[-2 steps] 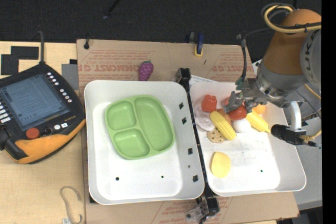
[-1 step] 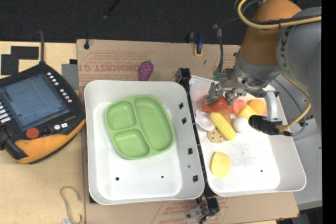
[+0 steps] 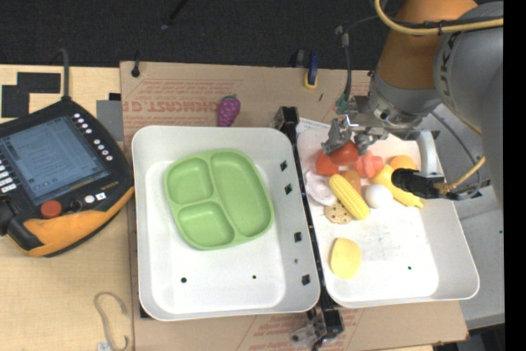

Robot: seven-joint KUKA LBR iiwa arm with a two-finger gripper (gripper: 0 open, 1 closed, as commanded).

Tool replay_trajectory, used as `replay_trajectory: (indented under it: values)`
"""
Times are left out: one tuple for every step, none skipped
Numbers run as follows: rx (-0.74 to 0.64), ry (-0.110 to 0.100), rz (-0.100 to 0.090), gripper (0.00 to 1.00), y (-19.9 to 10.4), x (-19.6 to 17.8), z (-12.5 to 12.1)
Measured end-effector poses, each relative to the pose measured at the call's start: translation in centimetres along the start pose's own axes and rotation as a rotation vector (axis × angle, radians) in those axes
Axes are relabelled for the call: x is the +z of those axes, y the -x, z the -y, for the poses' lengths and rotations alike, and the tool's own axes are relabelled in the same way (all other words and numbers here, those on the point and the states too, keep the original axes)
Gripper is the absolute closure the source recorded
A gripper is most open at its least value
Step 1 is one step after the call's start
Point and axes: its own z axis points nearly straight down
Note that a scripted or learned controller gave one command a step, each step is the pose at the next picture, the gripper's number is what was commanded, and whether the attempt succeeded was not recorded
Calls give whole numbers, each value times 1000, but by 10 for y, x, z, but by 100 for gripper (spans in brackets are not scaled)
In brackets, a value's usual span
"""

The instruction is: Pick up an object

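Tool (image 3: pixel 341 140): poised over red tomato-like piece (image 3: pixel 339 160) directly beneath it, amid crowded toy food; finger state cannot be told. Advice: descend straight; avoid corn cob (image 3: pixel 348 195) just below the target.

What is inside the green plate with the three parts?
The green plate sits in the left white bin, and all three of its compartments show bare green bottoms. The bin floor under the plate is covered, so that part stays unknown.
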Motion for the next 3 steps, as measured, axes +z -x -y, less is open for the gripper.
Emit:
replay_trajectory:
  values:
    - [4, -4, 1, 100, -2, 13, 7]
    - [4, 0, 0, 100, 0, -8, 7]
    - [9, -5, 1, 100, -2, 1, 17]
